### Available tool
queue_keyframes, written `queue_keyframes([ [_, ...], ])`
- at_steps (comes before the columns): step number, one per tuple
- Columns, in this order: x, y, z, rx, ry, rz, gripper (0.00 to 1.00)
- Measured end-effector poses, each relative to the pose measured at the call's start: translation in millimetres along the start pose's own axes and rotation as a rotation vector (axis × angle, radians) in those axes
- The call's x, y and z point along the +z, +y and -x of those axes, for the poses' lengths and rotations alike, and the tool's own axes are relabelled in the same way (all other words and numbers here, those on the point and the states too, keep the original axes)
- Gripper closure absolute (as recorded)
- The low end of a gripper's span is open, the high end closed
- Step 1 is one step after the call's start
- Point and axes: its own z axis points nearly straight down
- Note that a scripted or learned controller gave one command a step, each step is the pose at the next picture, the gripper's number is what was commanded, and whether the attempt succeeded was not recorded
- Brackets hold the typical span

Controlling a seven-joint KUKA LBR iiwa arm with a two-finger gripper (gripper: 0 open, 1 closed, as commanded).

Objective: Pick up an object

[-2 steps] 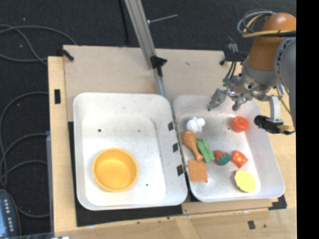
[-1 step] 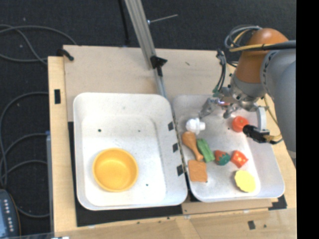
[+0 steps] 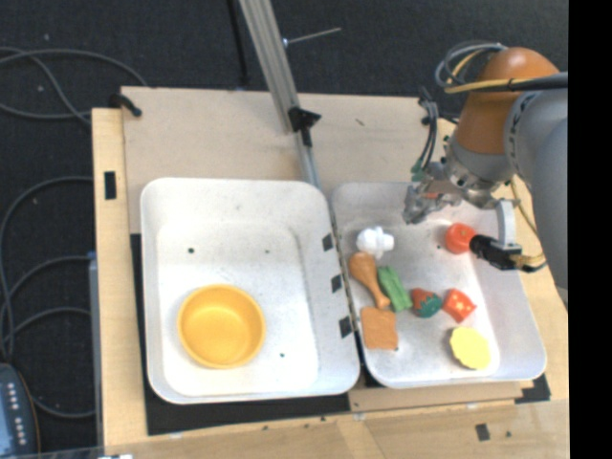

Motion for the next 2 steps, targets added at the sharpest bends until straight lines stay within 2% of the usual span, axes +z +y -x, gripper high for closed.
queue_keyframes([
  [1,-57.7,-0.1,-8.6,0.001,0.003,0.002,1.00],
  [2,-99.6,0.4,-8.8,0.000,0.003,-0.002,1.00],
])
